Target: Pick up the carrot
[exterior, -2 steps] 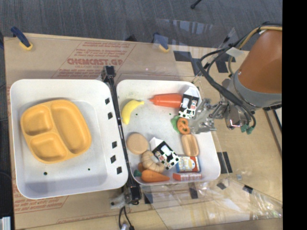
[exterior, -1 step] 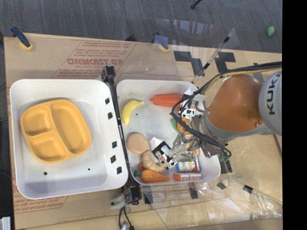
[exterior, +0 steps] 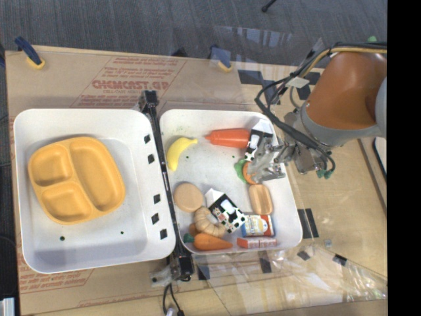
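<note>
From the remote desk: the cardboard-covered bench (exterior: 99, 78) carries two shallow white plastic bins. The left bin (exterior: 26, 120) holds a yellow divided plate (exterior: 75, 178). The grey arm with the orange band (exterior: 345, 91) reaches over the right bin (exterior: 204, 120), where the toy food lies.

I take the carrot (exterior: 229, 137) to be the long orange-red tapered piece lying flat near the far wall of the right bin, its thick end towards the gripper. A second orange tapered piece (exterior: 212, 243) sits at the near wall, wedged among clutter, so I cannot be sure which one is meant.

The two-finger gripper (exterior: 262, 166) is low over the bin's right side, just beside the thick end of the far carrot and over a small green-and-orange piece (exterior: 241, 170). I cannot tell whether the pincer is apart or together, and I see nothing held in it.

My judgement is that the approach is under way and the grasp is not made. To do it well, I would centre over the carrot's middle with the pincer across its length, not along it. I would also stay clear of the bin wall and the yellow toy banana (exterior: 179, 150), and descend fully before squeezing, since a smooth taper may squirt out.
</note>
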Controlling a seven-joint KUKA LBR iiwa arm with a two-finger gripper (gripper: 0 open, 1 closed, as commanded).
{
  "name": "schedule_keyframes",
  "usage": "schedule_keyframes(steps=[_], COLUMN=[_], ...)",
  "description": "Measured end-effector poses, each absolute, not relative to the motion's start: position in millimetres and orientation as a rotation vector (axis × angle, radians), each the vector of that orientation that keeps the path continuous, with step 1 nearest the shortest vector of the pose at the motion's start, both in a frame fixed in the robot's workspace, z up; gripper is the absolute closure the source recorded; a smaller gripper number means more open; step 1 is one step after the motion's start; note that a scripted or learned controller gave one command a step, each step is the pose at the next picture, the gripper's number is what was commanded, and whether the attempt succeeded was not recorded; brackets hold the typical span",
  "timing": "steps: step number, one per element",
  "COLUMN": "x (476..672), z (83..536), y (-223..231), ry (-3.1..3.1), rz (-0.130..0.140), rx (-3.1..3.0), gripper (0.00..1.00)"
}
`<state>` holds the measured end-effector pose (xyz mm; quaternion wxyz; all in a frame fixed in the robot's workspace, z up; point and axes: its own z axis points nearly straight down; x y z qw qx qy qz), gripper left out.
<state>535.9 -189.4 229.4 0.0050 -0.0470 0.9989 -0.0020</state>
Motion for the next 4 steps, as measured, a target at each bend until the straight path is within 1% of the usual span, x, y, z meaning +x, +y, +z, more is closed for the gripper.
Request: schedule_keyframes(steps=[1, 2, 3, 4], x=[495.0, 500.1, 510.1, 484.9], z=[239, 164, 147, 192], y=[-211, -208, -208, -153], ry=[3.067, 2.966, 2.856, 2.73], rz=[-0.002, 0.005, 0.002, 0.001], rx=[-0.678, -1.042, -1.306, -1.553], gripper=[1.0, 1.0, 1.0, 1.0])
